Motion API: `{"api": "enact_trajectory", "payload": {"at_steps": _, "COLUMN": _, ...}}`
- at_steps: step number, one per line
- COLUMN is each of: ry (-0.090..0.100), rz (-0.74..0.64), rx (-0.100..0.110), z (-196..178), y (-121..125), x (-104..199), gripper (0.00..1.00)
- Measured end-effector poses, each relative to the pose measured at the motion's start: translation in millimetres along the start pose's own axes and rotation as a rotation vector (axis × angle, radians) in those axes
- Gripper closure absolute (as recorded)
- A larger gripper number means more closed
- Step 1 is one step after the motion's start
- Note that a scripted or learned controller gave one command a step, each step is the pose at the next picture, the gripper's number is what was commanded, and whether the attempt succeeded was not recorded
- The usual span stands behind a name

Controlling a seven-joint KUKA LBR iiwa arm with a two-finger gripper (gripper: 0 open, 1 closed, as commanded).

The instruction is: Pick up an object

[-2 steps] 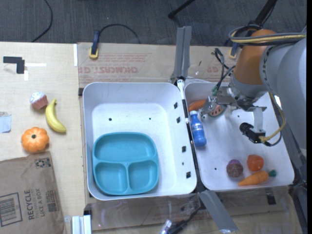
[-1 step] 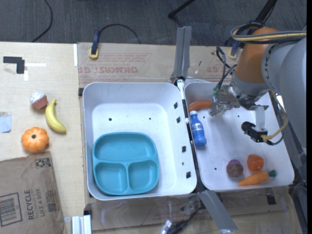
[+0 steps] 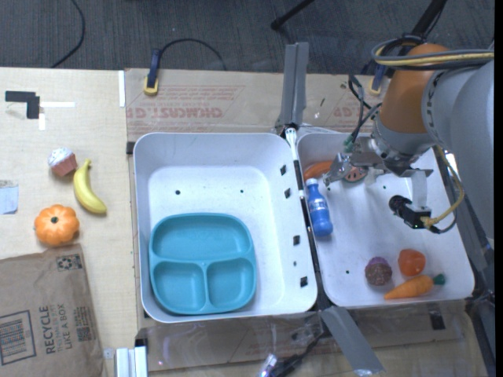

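Right, nearest edge first: teal divided tray (image 3: 203, 262) sits low in the left bin (image 3: 157, 155). Lower right of the right bin (image 3: 448, 234) holds a carrot (image 3: 409, 288), an orange fruit (image 3: 411, 261) and a dark purple round item (image 3: 378, 271), close together. Mid-frame, a blue bottle (image 3: 318, 207) lies along that bin's left wall. Further up, the pincer (image 3: 350, 167) is low over the bin's upper left corner, by an orange item (image 3: 317, 168) — whether it's wide or narrow, cannot tell. Far left on the table (image 3: 47, 124): pumpkin (image 3: 56, 225), banana (image 3: 86, 188), cupcake (image 3: 62, 162).
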State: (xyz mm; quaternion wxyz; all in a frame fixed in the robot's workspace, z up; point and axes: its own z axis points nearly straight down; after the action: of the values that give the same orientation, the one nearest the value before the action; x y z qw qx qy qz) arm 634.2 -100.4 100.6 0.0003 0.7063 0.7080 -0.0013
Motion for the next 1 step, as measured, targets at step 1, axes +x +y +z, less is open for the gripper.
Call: {"api": "enact_trajectory", "payload": {"at_steps": 1, "ry": 0.001, "rz": 0.0, "rx": -0.001, "z": 8.8, "y": 9.9, "x": -2.1, "gripper": 0.0}}
